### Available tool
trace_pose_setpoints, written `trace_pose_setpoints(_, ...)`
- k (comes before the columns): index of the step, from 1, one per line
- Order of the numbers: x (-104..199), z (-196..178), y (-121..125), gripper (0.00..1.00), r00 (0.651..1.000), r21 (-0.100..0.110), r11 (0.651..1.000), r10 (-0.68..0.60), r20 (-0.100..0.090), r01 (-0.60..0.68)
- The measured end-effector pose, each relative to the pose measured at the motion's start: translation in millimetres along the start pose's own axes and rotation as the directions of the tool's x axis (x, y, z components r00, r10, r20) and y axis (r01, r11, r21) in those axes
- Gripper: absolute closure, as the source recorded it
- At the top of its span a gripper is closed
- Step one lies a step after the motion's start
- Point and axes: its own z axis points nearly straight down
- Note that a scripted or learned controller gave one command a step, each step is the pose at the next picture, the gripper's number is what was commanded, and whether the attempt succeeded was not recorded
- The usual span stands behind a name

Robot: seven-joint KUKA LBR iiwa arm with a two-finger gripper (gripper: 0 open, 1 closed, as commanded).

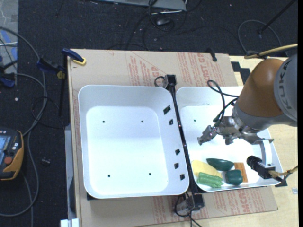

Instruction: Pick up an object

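The grey and orange arm [265, 96] reaches in from the right and hangs over the right bin [194, 92], its wrist bent so the jaws point left and a little toward the near side, above the bare white floor around the middle of that bin. From here I cannot tell whether the jaws are apart or together, and I see nothing caught between them. The things to pick from lie bunched along the near wall of the right bin, apart from the jaws. A pale yellow piece [200, 166] lies furthest left, by the strip between the bins. A dark green oval [220, 163] lies just to its right, touching it or partly on it. A ribbed green roll [209, 179] lies on its side just nearer, against the near rim. A teal block [233, 176] sits to the right of the roll, with an orange piece [240, 168] tucked beside and just behind it. The left bin [123, 126] sits right beside the other one, and a row of small black clips [172, 122] runs along the edge where they meet. Both bins rest on a brown board surface [189, 63], which has a blue and yellow clamp [74, 56] at its far left corner. Cables trail over the dark floor [38, 22] around it.
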Motion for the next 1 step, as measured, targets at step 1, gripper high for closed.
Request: trace_pose_setpoints(1,2.3,59.3,-8.8,0.00,1.000,0.000,1.000,0.000,0.000,0.000)
